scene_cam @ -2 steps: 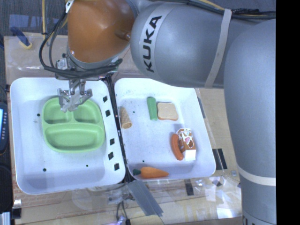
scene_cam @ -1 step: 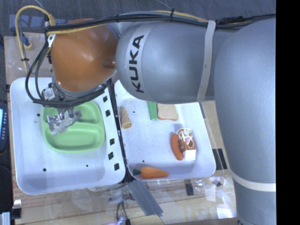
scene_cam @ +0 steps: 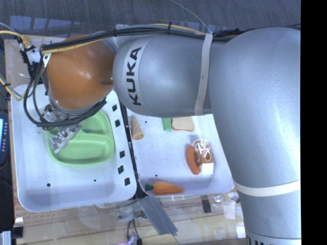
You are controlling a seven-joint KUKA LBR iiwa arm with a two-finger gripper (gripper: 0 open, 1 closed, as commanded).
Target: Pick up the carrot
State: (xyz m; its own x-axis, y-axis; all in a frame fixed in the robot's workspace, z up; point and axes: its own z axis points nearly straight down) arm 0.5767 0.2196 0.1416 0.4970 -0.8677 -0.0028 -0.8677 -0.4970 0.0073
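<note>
The carrot [scene_cam: 164, 188], orange with a small green top, lies along the front wall of the right bin [scene_cam: 153, 157]. My gripper [scene_cam: 62, 136] is far from it, over the green divided plate [scene_cam: 94, 147] in the left bin [scene_cam: 66, 188]. The orange wrist band and grey arm cover the back of both bins. The carrot lies untouched.
In the right bin are a red sausage [scene_cam: 192, 160], a small patterned carton [scene_cam: 204, 151] beside it, a slice of toast [scene_cam: 183, 124], a green piece [scene_cam: 167, 124] and a tan cone-shaped item [scene_cam: 136, 128]. Black cables loop at the left by the wrist.
</note>
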